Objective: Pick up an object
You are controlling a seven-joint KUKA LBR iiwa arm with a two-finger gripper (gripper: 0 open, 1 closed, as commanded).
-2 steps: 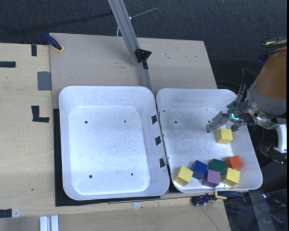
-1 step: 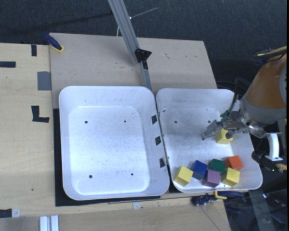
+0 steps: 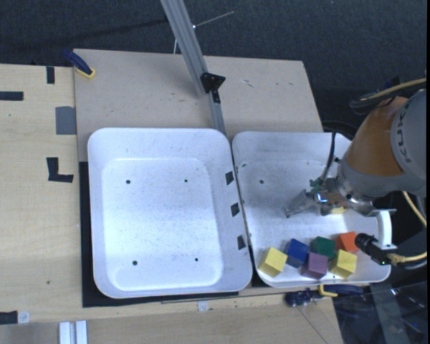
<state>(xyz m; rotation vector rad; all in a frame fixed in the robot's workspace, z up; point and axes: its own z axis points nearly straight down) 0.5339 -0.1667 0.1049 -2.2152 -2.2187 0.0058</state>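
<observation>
blocks [image 3: 309, 256] cluster in the right bin's [image 3: 272, 156] near corner, just below the end effector [image 3: 299, 206]; grip state unclear.

Left bin: I see a shallow white plastic bin with rounded corners [image 3: 100, 192], four dark dots on its floor, touching its neighbour.
Right bin: shallow white plastic bin [image 3: 272, 156], speckled floor.
Bench: pale wooden board [image 3: 143, 84] under both bins; a lighter wood panel with dark tape marks [image 3: 29, 163] at left.
Pole: slanted grey metal rail with a black bracket [image 3: 190, 41] crossing the bench top.
Clamps: blue-and-yellow clamp [image 3: 79, 63] at the bench's far left corner; another [image 3: 304, 297] at the near edge.
</observation>
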